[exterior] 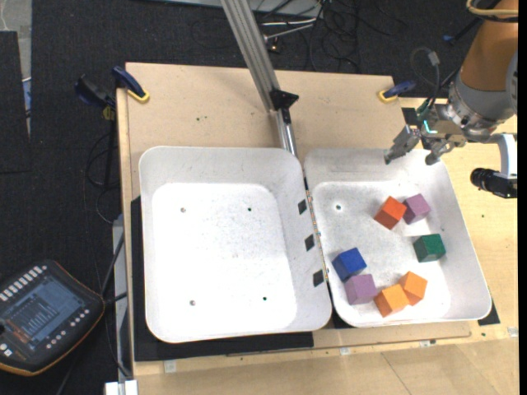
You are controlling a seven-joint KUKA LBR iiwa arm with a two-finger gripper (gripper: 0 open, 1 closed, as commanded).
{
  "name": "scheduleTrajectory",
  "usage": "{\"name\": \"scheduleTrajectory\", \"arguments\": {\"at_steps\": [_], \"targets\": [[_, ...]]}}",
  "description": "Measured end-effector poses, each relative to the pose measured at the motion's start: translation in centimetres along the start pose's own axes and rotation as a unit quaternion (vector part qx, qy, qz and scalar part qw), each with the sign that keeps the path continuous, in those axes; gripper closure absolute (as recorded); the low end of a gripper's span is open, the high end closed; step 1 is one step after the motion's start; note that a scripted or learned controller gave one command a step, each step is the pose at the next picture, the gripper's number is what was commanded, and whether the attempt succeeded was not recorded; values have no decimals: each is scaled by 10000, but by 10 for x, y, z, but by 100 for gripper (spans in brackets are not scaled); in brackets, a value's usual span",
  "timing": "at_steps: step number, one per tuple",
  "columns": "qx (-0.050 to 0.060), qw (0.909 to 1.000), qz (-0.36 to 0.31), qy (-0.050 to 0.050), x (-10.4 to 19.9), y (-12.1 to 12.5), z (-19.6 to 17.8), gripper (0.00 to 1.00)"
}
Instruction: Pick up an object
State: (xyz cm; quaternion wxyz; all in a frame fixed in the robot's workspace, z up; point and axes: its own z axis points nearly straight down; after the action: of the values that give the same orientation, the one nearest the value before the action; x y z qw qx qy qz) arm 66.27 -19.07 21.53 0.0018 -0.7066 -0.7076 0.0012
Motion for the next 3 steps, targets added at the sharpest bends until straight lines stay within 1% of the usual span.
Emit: {"name": "scheduleTrajectory", "arguments": {"at_steps": [1,2,3], "targets": [[-20,10000,-8,-9,0,1,-3,0],[-3,10000,3,-7,-3,3,41,0],[1,10000,-8,-2,7,7,94,0]]}}
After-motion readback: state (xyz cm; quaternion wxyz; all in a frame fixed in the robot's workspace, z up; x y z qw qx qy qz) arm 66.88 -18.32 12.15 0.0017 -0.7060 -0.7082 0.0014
